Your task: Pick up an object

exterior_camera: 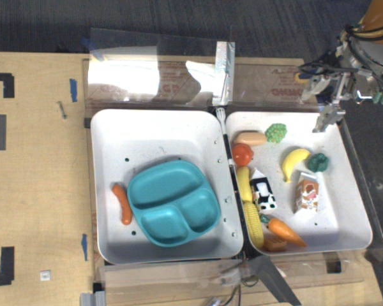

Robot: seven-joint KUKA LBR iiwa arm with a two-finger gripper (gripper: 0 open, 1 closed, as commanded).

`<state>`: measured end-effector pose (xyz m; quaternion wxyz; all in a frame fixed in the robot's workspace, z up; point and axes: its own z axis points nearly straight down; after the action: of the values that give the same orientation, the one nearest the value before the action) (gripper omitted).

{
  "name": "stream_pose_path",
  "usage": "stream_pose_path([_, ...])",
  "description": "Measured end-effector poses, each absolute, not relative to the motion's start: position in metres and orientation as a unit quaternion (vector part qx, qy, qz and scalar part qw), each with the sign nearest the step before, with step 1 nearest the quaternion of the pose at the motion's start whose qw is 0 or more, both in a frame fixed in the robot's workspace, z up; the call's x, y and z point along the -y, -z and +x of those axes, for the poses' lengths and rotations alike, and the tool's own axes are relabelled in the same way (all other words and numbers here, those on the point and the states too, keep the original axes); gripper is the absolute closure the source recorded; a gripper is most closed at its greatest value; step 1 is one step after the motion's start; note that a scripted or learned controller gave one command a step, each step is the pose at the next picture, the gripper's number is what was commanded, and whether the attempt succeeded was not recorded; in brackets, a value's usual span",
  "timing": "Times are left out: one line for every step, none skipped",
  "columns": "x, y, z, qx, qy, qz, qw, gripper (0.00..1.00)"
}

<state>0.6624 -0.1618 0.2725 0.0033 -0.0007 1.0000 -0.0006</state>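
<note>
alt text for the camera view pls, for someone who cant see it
The gripper hangs over the far right corner of the right bin, which holds toy food including a banana, a carrot and corn. The left bin holds a teal divided plate with an orange sausage beside it.

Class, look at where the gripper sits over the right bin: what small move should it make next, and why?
Probably a short move down and inward toward the banana. The gripper hangs at the right bin's far corner with nothing visibly held, and the banana lies near it, apart from most neighbours.
</note>
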Motion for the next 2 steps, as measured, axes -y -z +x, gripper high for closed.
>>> stream_pose_path([0.178, -0.152, 0.612, -0.975, -0.0002, 0.223, -0.001, 0.0])
stream_pose_path([0.157, -0.089, 0.583, -0.96, -0.0007, 0.28, 0.007, 0.0])
